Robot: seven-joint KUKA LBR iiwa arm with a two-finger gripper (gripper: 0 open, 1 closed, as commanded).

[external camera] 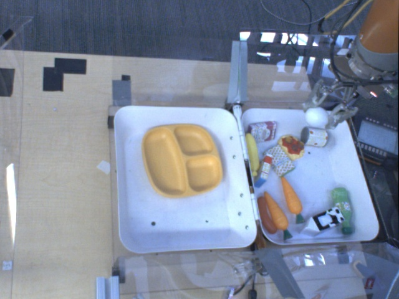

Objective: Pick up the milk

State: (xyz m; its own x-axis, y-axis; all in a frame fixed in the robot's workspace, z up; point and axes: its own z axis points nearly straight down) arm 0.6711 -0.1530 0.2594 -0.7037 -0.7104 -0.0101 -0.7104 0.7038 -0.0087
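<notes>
A: Where is the milk seen?

B: It is found in the right bin, near that bin's near right corner, just beside a green bottle-like item, which it seems to touch.

A: How is the milk described?

B: A small carton is shown, white with black cow-like patches, lying on the bin floor. Its print is too small to be read.

A: Which way is its long axis laid?

B: The axis is set at a slant, running from the bin's near edge up toward the green item. Which end is the top cannot be told.

A: And the gripper?

B: It is held over the far right corner of the same bin, well apart from the milk. Its fingers are spread; a white egg is seen just below them, though whether it is touched cannot be told. The milk is not gripped.

A: What else is noted relative to the right bin?

B: Inside it, two carrots lie left of the milk, and a corn cob lies along the left wall. A small can rests near the egg. In the left bin a yellow divided tray is placed.
</notes>
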